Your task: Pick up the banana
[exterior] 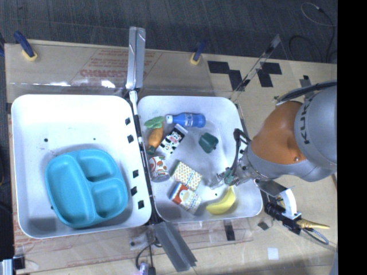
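Observation:
The yellow banana (223, 203) lies in the right bin (229, 105), near its front right corner, curving up to the right. My gripper (222, 180) hangs just above the banana's upper end, at the tip of the grey arm with its orange band (275, 139). The arm reaches in over the bin's right wall. The banana rests on the bin floor, and I see nothing held in the gripper.
The right bin also holds a blue bottle (186, 120), a dark green cup (209, 142), a carrot (155, 137), a black-and-white box (172, 140), a can (159, 168), a patterned box (187, 175) and a red-and-white carton (184, 195) beside the banana. A blue divided tray (89, 185) sits in the left bin (34, 119).

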`<state>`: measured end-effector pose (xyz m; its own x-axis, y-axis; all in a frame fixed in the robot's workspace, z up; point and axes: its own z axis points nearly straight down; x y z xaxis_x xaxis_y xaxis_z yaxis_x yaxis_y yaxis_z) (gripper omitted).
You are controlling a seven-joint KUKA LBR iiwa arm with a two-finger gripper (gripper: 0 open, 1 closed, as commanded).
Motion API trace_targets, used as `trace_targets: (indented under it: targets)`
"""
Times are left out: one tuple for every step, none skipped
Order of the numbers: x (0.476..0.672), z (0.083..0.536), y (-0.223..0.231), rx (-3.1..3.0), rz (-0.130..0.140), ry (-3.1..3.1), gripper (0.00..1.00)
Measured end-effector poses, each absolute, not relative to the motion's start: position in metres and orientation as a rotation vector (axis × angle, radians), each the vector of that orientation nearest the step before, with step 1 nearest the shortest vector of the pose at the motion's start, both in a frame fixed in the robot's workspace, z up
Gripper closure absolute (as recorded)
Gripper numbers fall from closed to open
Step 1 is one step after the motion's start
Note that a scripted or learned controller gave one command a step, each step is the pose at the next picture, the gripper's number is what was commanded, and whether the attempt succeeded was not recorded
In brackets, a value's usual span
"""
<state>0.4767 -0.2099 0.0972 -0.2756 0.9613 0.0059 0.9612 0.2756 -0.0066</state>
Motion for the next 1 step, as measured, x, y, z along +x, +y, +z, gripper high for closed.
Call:
trace_targets:
  targets:
    - [0.4768,0.0972,-0.2099,-1.885,0.003,-2.503,0.00]
